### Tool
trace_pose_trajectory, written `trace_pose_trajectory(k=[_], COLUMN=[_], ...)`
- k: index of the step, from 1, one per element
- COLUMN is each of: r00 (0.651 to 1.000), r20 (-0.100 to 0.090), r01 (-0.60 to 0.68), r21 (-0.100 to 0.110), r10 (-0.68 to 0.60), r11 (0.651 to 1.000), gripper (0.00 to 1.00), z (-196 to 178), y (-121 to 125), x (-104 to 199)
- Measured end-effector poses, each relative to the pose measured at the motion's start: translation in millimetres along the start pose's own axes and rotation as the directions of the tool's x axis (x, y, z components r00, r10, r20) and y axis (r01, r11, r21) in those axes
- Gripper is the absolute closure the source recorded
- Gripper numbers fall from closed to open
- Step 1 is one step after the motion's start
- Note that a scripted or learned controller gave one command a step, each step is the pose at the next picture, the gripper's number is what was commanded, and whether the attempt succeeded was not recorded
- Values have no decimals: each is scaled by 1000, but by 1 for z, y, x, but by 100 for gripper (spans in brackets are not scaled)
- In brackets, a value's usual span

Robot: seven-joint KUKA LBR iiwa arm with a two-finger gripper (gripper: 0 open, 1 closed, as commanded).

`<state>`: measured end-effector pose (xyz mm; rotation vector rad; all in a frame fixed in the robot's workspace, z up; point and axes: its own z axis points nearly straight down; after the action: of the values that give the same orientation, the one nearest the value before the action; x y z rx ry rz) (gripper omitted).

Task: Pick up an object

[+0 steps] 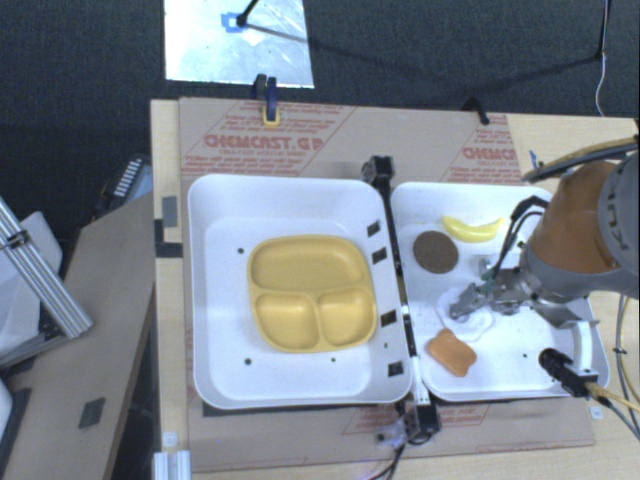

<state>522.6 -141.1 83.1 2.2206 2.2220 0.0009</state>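
White plastic bins are being viewed from above, side by side on the bench: the left bin [215, 268] at centre frame is holding a yellow divided tray [305, 291], and the right bin [520, 368] at the right of the frame is holding the loose objects. A yellow banana-shaped piece [472, 229] is lying near that bin's upper wall, a brown round disc [435, 251] is sitting just below and left of it, and an orange bread-like piece [452, 352] is resting near the lower left corner. The gripper [468, 303] is being held low over the middle of the right bin, between the disc and the orange piece, apart from both as far as can be judged. Whether the tool is open or closed cannot be told at this size. Nothing is being seen lifted, so the pick is being judged as not yet done; a candidate is yet to be closed on and raised. The orange piece is being judged the nearest target.
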Motion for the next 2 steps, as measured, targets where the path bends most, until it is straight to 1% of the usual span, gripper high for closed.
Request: trace_pose_trajectory(k=[1, 2], r00=[1000, 1000], r20=[0, 2], r01=[1, 3], r21=[-6, -4], r10=[-1, -3], r11=[1000, 1000], gripper=[100, 100], z=[-14, -58], y=[2, 0], x=[0, 1])
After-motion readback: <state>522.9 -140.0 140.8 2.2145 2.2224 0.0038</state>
